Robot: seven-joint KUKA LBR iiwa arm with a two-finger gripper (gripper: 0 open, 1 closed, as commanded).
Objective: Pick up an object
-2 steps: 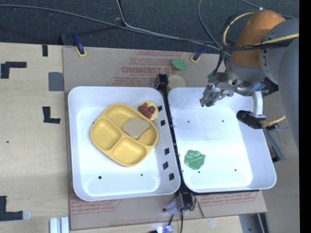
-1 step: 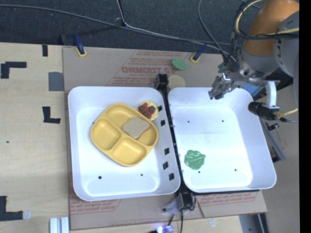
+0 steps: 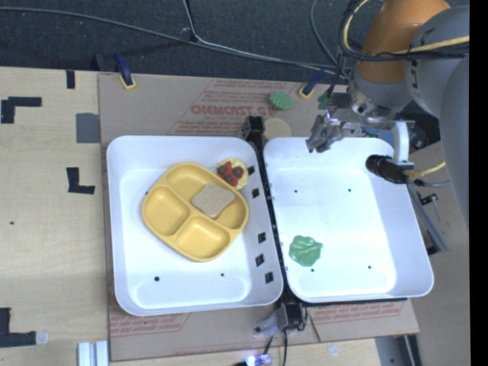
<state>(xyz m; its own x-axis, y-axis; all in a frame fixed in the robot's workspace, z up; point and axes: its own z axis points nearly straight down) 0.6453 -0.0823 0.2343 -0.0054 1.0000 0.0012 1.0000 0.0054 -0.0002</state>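
A green leafy piece point(image 3: 306, 250) lies in the right bin point(image 3: 396, 280), near its front left. In the left bin point(image 3: 130, 280) rests a yellow divided plate point(image 3: 171, 204) with a tan slice of bread point(image 3: 213, 200) in one section. A small red and dark berry cluster point(image 3: 232, 173) sits at the plate's far right rim. My gripper point(image 3: 323, 138) hangs over the far edge of the right bin, well away from the green piece. Nothing shows between its fingers.
A small green dotted object point(image 3: 280, 99) lies on the cardboard behind the bins. Black clips point(image 3: 255, 128) mark the divide between the bins. Cables cross the dark floor at the back, and a black part point(image 3: 383, 167) of the arm juts over the right bin's far right.
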